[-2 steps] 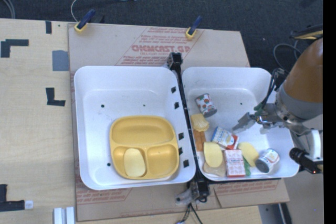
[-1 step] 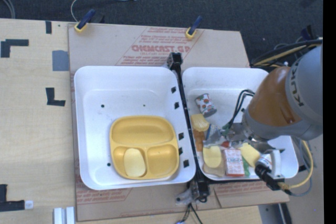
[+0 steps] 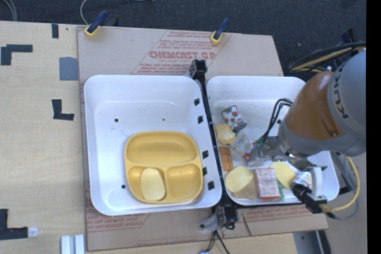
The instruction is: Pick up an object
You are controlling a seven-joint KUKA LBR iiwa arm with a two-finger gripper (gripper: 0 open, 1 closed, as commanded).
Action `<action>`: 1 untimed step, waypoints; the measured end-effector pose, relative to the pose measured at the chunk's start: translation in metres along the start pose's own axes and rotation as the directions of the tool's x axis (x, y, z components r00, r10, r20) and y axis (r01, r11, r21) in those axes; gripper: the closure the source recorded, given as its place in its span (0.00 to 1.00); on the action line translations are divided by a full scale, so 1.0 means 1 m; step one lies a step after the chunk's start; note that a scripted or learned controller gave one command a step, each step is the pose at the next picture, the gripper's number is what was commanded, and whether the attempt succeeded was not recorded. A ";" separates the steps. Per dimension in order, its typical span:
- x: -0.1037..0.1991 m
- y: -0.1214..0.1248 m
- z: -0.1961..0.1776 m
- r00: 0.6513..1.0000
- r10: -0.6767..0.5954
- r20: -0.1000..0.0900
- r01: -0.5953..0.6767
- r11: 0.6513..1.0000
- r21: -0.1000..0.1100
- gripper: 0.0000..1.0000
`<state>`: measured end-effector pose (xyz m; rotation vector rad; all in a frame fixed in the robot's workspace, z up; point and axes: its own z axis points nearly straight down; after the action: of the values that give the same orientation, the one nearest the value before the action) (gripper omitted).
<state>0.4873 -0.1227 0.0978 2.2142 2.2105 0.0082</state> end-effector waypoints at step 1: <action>0.000 0.000 0.001 1.000 0.000 -0.001 0.000 1.000 0.002 0.00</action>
<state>0.4868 -0.1225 0.0970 2.2151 2.2117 0.0072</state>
